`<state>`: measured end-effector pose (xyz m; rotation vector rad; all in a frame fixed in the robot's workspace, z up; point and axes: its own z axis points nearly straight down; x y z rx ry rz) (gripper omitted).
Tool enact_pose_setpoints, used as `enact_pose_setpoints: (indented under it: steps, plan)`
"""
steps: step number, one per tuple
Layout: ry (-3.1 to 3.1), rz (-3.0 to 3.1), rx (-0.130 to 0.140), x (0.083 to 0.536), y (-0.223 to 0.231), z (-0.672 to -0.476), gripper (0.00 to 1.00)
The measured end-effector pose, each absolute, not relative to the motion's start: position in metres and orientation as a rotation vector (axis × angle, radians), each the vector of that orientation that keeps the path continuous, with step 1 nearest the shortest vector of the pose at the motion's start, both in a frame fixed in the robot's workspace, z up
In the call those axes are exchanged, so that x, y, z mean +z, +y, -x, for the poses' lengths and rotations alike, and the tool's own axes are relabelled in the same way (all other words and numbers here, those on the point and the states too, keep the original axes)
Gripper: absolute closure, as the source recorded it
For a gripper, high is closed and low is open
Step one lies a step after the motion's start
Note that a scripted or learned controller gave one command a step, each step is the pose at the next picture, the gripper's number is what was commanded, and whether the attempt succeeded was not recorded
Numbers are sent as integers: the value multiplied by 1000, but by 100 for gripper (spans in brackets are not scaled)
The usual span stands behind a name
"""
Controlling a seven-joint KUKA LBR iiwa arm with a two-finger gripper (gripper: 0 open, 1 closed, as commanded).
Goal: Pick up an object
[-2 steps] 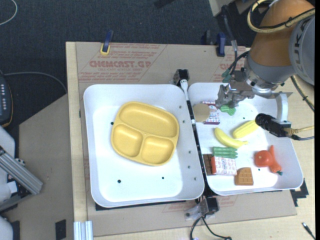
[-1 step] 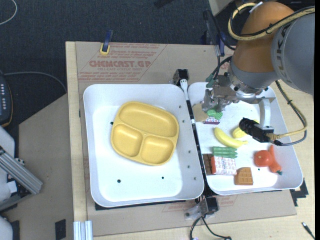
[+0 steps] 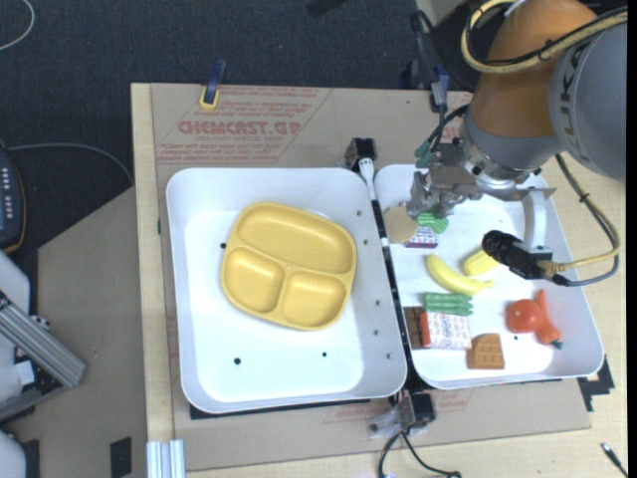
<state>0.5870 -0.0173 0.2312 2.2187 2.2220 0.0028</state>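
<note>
The gripper [image 3: 432, 207] is seen low over the right bin [image 3: 577, 307], up and to the left of the banana [image 3: 450, 276]. Whether it is open or closed cannot be made out, as its tip is hidden by its own body and by a scrap of green directly under it. Nothing can be said to be held.

A small packet [image 3: 426, 235], white with green and purple, lies just beneath the gripper and just above the banana's left end. It is judged to be the likeliest target.

Below the banana a green pack [image 3: 448, 303] is seen, then a brown and white box [image 3: 440, 330], with a waffle [image 3: 486, 352] lower right of it. An orange toy [image 3: 528, 315] sits to the banana's right. Far to the banana's left, a yellow divided plate [image 3: 289, 264] fills much of the left bin [image 3: 199, 267].

Several risks are judged likely:
- The packet looks thin and flat, so it could be pinched only at an edge and dropped on the lift.
- The packet could be pushed aside or slid under the banana if the closing is off centre.
- The banana, being so near, could be nudged or caught together with the packet.
- The wall between the bins is close to the left, so it could be struck if the gripper is shifted that way.
</note>
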Motion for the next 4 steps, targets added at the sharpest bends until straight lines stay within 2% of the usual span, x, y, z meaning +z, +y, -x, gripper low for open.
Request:
enact_pose_setpoints:
  steps: [1,2,4]
  plan:
    - [2222,-2223,-3,216,-22,-591,100]
    - [2220,-2221,3,234,-22,-584,100]
    - [2223,-2223,-3,218,-23,-580,100]
